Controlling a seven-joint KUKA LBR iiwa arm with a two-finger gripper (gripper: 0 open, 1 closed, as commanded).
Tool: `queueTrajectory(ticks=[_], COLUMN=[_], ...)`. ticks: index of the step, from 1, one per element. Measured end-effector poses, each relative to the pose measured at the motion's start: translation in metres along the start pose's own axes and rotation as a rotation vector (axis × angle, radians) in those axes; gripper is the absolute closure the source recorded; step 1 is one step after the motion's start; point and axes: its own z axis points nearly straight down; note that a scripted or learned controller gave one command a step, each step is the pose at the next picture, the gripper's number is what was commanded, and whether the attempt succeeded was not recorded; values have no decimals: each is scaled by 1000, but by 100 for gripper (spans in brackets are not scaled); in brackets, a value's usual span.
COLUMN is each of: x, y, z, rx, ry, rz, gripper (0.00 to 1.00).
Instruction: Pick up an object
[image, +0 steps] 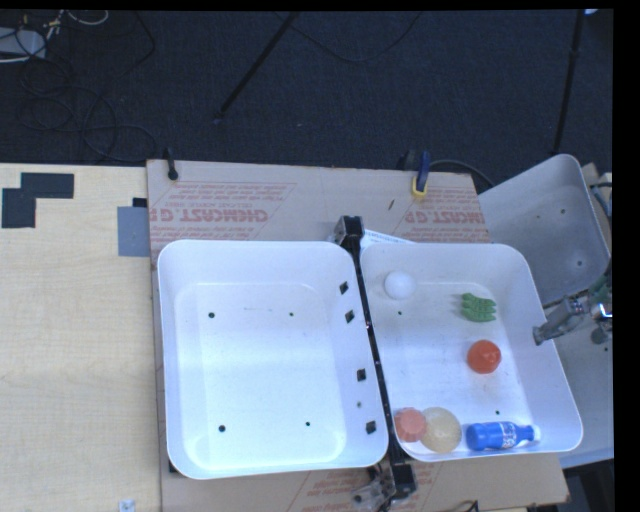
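The right bin (520, 268) holds several small objects. A white ball (399, 285) lies near its back left corner, and a green ridged piece (478, 307) sits toward the back right. A red ball (484, 356) rests right of the middle. Along the front wall lie a pink round piece (409, 424), a pale yellow ball (440, 429) touching it, and a blue bottle (500, 435) on its side. My gripper (562, 322) hangs just outside the bin's right rim, small and partly cut off at the view's edge, with nothing visibly held.
The left bin (180, 300) stands beside the right one, joined by a black divider with clips (362, 330). Both rest on cardboard (260, 205) over a pale wooden bench. A grey metal plate (550, 220) rises at the back right.
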Motion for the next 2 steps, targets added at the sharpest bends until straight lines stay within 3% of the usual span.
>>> queueTrajectory(ticks=[1,2], x=[3,-1], y=[-3,1], z=[123,-58], rx=[16,-12], ry=[7,-5], rz=[2,-1], gripper=[0,0])
